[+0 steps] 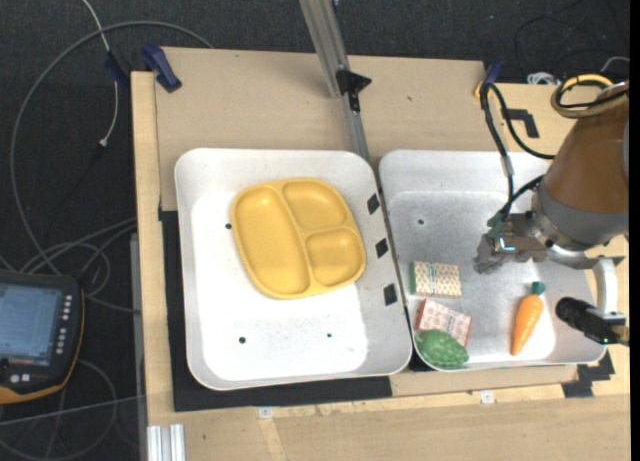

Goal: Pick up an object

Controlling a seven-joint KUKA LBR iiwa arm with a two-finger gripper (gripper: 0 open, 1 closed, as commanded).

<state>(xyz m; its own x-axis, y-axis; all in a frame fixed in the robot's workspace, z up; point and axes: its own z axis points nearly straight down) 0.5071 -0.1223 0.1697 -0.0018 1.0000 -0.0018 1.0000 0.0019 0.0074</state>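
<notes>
A grey robot gripper [497, 249] hovers low over the right bin [440, 184], its jaws too blurred to judge, likely lining up on the toy carrot [527, 321] by the bin's near right corner.
</notes>
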